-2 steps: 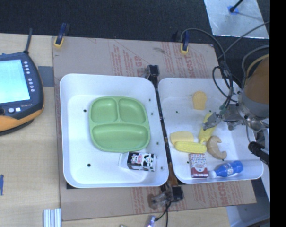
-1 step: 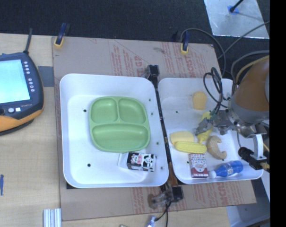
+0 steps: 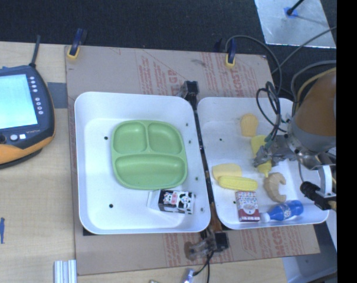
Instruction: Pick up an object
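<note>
Camera view puts the near edge of the worktop (image 3: 30, 240) at the bottom, so start there. In the right bin (image 3: 225, 114), nearest you, a small red-and-white carton (image 3: 247, 206) lies beside a blue bottle (image 3: 286, 210) on its side. Just beyond them you see a corn cob (image 3: 237, 183), a pale yellow piece (image 3: 226, 170) touching it, and a tan, curved piece (image 3: 275, 184) to their right. In the left bin (image 3: 92, 158), a black-and-white carton (image 3: 176, 201) lies at the near edge of a green divided plate (image 3: 148, 154).

Farther in, the gripper (image 3: 267, 156) reaches down into the right bin from the right, under the arm's orange band (image 3: 317, 108). You cannot tell how far the jaws stand apart, nor whether anything sits between them; cables and grey metal blur the tips. A yellow piece (image 3: 262, 144) lies right at the jaws, partly hidden by them. Beyond it, a rounded yellow piece (image 3: 249, 124) lies apart from the jaws.

At far left on the worktop sits a control pendant (image 3: 16, 114).
</note>
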{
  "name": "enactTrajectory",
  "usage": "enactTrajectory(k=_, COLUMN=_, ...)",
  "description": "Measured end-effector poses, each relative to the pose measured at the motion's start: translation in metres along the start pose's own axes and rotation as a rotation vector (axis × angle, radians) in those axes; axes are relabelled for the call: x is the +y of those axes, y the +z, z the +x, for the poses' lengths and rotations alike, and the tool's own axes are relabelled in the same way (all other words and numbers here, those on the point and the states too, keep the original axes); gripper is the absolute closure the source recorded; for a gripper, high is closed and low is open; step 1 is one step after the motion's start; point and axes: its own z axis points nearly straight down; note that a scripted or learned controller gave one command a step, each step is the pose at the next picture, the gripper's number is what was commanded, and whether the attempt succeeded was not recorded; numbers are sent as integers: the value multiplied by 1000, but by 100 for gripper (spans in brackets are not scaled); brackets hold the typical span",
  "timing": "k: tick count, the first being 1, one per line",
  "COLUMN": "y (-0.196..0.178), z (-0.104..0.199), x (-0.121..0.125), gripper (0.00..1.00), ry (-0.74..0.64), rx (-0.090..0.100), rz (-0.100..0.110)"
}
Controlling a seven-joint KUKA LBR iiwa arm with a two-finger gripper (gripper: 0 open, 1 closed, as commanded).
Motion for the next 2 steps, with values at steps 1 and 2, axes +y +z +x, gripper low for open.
enactTrajectory(k=1, y=-91, z=56, x=39, gripper=100, ry=4, rx=3, rz=-4)
enactTrajectory(k=2, y=-100, z=113, x=14, gripper=100, ry=2, rx=2, rz=0)
